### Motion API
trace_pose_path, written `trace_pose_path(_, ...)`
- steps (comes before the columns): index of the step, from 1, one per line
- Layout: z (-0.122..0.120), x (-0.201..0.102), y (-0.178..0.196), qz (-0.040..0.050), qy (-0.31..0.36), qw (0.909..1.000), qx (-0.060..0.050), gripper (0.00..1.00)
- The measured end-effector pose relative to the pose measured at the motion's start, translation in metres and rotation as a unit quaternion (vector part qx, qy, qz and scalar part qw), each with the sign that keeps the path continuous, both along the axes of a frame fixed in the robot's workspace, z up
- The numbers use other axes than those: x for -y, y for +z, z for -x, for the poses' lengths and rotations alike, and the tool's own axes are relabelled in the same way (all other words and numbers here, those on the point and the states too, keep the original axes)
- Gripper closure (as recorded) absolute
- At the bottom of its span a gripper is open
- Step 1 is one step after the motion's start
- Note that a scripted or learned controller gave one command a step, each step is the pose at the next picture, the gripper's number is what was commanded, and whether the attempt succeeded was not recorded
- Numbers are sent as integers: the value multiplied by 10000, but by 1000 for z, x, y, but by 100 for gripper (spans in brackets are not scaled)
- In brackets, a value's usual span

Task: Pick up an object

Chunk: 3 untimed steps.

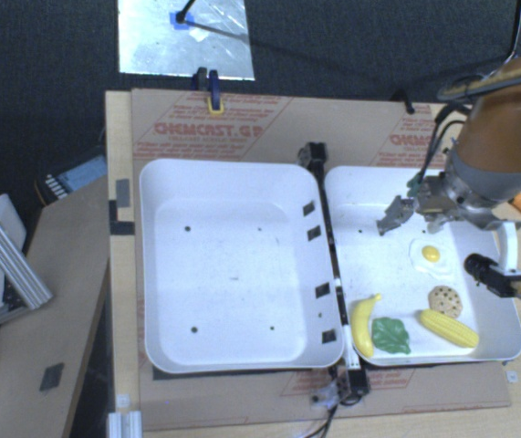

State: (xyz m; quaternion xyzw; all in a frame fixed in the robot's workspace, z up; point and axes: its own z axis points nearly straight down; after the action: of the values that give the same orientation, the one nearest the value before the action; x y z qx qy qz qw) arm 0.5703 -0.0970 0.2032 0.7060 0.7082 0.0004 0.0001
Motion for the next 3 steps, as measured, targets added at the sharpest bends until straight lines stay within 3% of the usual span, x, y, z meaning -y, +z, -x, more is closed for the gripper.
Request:
trace_pose_path(1, -22, -62, 126, -5, 41, 10000, 86, 0)
trace_pose_path(2, 7, -94, 213, -6, 31, 10000, 61, 0)
trace_pose_path(3, 77, -85, 314, -5, 9, 10000, 79, 0)
